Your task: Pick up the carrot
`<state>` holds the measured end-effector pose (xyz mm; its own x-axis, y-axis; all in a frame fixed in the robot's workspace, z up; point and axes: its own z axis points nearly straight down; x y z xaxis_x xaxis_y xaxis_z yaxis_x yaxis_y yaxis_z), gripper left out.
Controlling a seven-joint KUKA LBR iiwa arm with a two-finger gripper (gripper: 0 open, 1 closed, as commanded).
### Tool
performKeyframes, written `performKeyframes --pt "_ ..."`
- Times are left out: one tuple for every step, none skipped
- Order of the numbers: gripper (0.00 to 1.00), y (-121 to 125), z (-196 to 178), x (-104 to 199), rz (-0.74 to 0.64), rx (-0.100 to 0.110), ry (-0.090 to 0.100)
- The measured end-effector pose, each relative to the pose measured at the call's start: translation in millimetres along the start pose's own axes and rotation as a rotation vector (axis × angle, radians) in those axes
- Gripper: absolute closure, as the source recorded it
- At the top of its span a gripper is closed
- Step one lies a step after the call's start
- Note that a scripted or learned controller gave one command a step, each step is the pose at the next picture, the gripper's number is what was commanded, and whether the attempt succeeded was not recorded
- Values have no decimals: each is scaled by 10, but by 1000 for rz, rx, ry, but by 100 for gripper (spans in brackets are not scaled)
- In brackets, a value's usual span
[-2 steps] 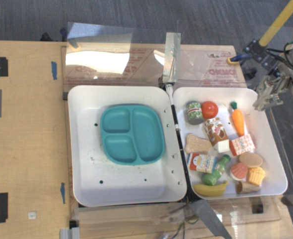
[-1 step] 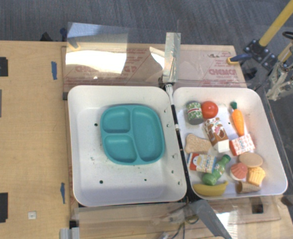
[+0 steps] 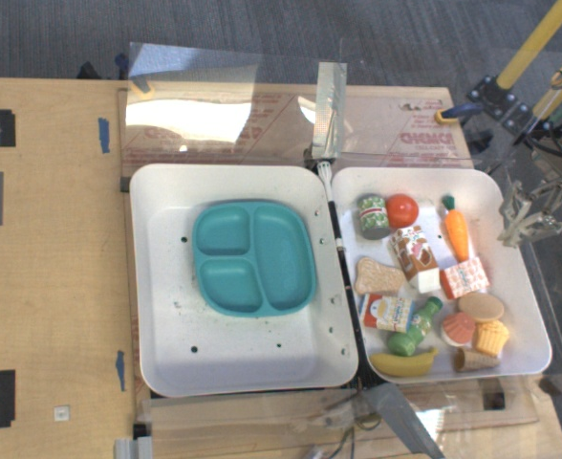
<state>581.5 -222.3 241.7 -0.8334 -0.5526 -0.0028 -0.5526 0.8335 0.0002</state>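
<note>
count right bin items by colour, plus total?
Right bin, by main colour:
Orange: 1, the carrot
Red or pink: 5
Yellow: 2
Green: 2
Tan: 2
Total: 12
Small or overlapping pieces near the front corner are hard to separate, so the count may be off by one.

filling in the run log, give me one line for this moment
carrot: right bin, upright edge, untouched | claw: at bin's right rim, beside carrot, apart | teal tray: left bin
</note>
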Motion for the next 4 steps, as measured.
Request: performKeyframes --pt "100 -11 -137 -28 2 8 -9" --pt "100 -19 -258 -49 4 14 -17" --pt "100 -29 -377 -69 7 20 -26" --pt "100 -39 -498 -87 10 27 -34"
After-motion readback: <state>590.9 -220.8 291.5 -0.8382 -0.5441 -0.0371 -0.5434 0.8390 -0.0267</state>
